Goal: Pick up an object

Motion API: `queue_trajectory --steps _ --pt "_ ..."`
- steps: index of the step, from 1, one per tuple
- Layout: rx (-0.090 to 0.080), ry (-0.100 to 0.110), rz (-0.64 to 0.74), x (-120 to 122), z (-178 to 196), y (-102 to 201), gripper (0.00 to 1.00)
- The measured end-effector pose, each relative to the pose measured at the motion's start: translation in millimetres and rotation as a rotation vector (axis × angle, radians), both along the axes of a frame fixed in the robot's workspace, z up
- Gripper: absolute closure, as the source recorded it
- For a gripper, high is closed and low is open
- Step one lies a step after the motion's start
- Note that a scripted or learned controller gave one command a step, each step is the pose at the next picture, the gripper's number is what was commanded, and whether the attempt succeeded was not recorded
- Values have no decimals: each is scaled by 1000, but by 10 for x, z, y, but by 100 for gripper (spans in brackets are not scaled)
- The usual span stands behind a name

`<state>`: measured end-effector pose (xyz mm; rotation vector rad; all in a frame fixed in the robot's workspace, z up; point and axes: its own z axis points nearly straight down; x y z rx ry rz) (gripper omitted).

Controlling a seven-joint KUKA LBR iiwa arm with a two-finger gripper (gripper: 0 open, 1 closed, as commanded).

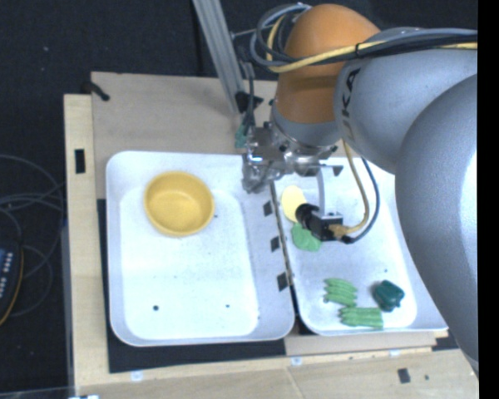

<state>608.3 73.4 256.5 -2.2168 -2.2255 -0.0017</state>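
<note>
At the right bin's (399,327) near end lie green pea pods (351,304) and a dark teal piece (388,294). Farther back, a green leaf (305,238) and pale yellow piece (293,198) sit partly hidden under the gripper (258,171), whose grasp cannot be told. A yellow bowl (179,204) sits in the left bin (183,322).

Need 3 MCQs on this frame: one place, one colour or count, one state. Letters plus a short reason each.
1. The yellow bowl sits in:
A. the left bin
B. the right bin
C. the bare bench

2. The small object at the right bin's near right corner is:
A. red
B. dark teal
C. white

3. The yellow bowl is:
A. upside down
B. upright, opening up
C. on its side

Answers:
1 A: it rests on the left bin's floor, toward the far left.
2 B: the teal object lies beside the green pea pods.
3 B: its hollow interior faces the camera.
</note>
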Motion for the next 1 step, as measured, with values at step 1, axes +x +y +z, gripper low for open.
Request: queue_trajectory --steps 1 --pt "-1 0 -4 0 1 -28 0"
